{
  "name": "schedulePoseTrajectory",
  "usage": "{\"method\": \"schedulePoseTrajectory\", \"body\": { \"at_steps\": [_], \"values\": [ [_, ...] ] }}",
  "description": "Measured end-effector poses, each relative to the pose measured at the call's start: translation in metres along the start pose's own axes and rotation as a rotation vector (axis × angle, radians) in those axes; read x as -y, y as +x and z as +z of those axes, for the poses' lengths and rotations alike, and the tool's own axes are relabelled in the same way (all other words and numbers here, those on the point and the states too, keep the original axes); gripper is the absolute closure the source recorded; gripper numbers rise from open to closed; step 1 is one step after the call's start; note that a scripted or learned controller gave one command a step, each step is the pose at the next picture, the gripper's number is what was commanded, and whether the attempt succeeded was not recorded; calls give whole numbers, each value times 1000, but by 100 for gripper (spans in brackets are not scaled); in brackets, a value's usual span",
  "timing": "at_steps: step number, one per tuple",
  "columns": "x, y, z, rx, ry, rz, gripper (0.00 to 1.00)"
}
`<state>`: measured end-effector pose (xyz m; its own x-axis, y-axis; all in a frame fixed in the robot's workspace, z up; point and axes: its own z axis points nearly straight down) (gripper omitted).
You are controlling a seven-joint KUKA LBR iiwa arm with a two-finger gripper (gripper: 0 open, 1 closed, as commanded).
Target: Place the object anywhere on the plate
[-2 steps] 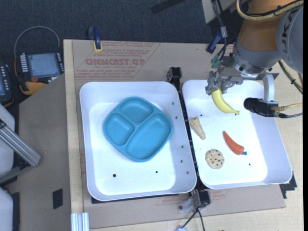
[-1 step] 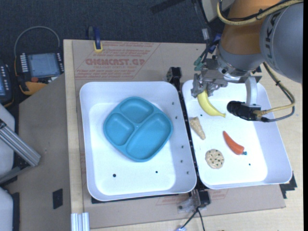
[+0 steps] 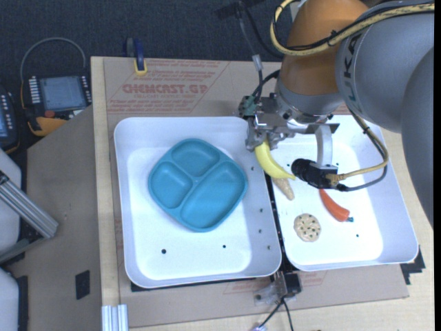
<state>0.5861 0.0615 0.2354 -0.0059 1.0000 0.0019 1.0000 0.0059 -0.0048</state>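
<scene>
Where wrist overhangs, banana top hidden.

My banana, yellow and curved, hangs at centre frame over the seam between both bins, seemingly pinched at its upper end. The blue three-compartment plate lies flat, left of centre.

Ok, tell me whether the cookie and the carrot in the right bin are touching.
Apart. The camera view shows bare white bin floor between the cookie and the carrot, which lies up and to its right.
</scene>
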Motion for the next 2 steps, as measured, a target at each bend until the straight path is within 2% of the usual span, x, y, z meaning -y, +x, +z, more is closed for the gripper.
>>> {"method": "schedulePoseTrajectory", "body": {
  "at_steps": [1, 2],
  "values": [
    [-4, 51, 14, 0, -2, 1, 100],
    [6, 75, 21, 1, 0, 3, 100]
  ]
}}
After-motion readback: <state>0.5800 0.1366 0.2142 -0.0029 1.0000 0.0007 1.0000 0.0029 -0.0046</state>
